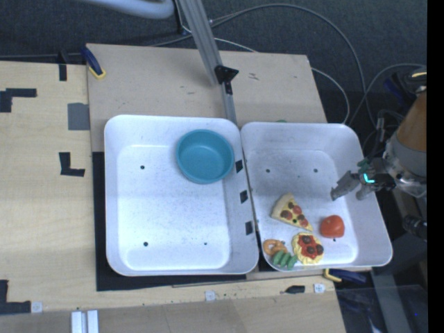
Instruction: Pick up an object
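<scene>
The right bin holds a pizza slice, a red tomato, a round yellow pizza-like toy, a pretzel and a green piece, all near its front. In the left bin a blue bowl sits at the back right. My gripper hangs over the right bin's right side, above and to the right of the tomato, with its fingers spread open and nothing between them.
A grey pole slants down to the divide between the bins. Cables loop behind the right bin. The bench's wooden surface extends to the left.
</scene>
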You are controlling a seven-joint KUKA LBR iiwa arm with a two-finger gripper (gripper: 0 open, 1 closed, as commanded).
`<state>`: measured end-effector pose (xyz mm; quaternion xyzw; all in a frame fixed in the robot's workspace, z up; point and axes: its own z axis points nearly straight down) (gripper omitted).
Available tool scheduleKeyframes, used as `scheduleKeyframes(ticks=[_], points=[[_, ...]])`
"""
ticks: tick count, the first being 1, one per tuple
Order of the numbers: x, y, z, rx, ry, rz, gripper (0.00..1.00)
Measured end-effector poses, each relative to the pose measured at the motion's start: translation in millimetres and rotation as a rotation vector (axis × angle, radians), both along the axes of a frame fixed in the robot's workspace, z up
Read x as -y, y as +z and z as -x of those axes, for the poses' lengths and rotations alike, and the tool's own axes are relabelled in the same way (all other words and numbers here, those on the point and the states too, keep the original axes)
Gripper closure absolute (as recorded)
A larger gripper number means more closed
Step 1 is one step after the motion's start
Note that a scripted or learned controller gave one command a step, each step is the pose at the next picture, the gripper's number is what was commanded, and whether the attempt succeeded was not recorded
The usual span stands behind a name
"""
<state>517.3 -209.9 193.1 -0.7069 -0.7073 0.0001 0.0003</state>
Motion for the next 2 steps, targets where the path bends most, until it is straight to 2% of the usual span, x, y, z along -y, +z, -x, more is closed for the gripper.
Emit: scheduleKeyframes(ticks=[1, 2], points=[[0, 0, 0, 0.0, 0.0, 0.0, 0.0], [-3, -63, -2, -0.005, 0.0, -0.001, 0.0]])
